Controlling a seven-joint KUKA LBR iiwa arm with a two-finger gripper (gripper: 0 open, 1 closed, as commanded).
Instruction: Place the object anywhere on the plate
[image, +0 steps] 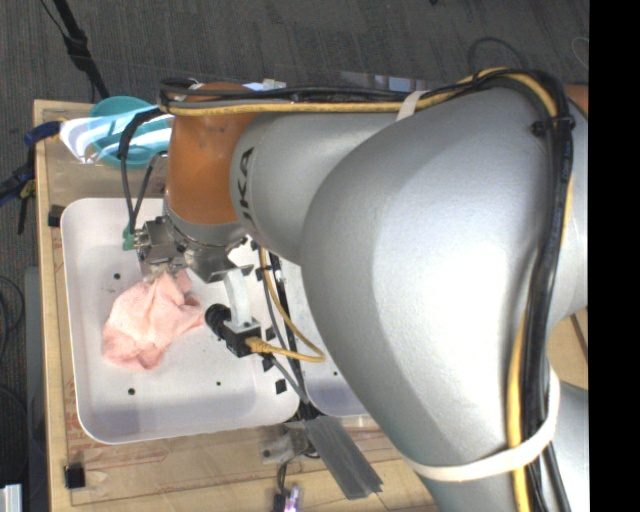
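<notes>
Over at the far left corner of the wooden bench (60, 190) lies a teal and white plate (115, 128), partly hidden by the arm and sitting just beyond the rim of the left bin (80, 300). That bin is a shallow white tray with a few small dark holes dotted over its floor. On its floor, toward the left and middle, lies the object: a crumpled pink cloth (150, 318). It is a soft, bunched lump, and its long axis runs on a slant, from the near left up toward the far right, where a narrower end rises to meet the tool. The gripper (172, 262) hangs right at that upper end of the cloth, touching or just over it, but the wrist hardware hides the tips, so I cannot tell whether it is clenched on the cloth or released. Above it sits the orange band (205, 165) of the arm (420, 260), whose big grey body covers the right of the scene, with black and yellow cables (285, 340) trailing over the seam where the right bin (335, 400) begins.
</notes>
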